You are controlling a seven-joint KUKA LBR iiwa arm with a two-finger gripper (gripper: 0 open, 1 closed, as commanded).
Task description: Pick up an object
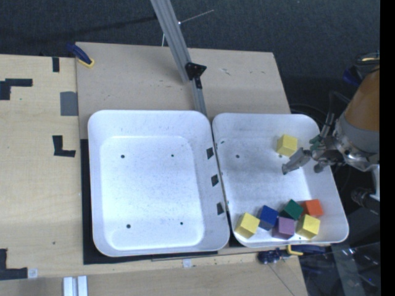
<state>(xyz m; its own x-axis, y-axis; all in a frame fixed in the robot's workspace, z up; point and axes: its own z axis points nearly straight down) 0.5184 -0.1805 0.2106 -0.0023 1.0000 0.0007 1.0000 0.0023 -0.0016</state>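
Observation:
In the right bin (pixel 247 140), a yellow cube (pixel 286 145) lies alone near the back. My gripper (pixel 303 164) hovers just to the right of it and slightly nearer the front, over the bin's right side. Its fingers (pixel 292 164) are spread open with nothing between them. Along the bin's front edge sits a cluster of cubes: yellow (pixel 248 224), blue (pixel 268 216), purple (pixel 286 226), green (pixel 292 209), orange (pixel 313 208) and another yellow (pixel 310 226).
The left bin (pixel 99 165) adjoins the right one. A slanted metal rod (pixel 176 36) with a black clamp (pixel 195 71) crosses the bench behind the bins. The arm's orange band (pixel 365 103) is at the right edge.

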